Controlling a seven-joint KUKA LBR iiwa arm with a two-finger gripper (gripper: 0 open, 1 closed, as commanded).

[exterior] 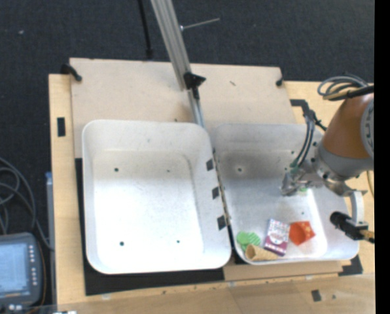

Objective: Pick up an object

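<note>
Worktop (149,84) is sitting on dark carpet and carrying two shallow white bins side by side. Left bin (149,195) is showing just a few dark specks on its floor. Right bin (260,156) is holding all the objects, bunched along its near edge.

Arm (349,136) is reaching in from the right, orange band showing above the wrist, cables looping off it. Claw (294,183) is hanging over the right bin's mid-right area, well apart from the objects below it; something small and green is showing at its tip, too blurred to identify. Can't tell whether it's released or clenched, and nothing is visibly sitting in it.

Aluminium mast (172,38) is rising from the worktop's back edge between the bins. Tablet-like screen (8,267) is sitting bottom left, text unreadable.

Objects, left to right:
- green piece (248,239) touching a tan cone-like piece (259,252)
- purple-and-white packet (277,235), print too small to read
- red block (301,232) just beside the packet
</note>
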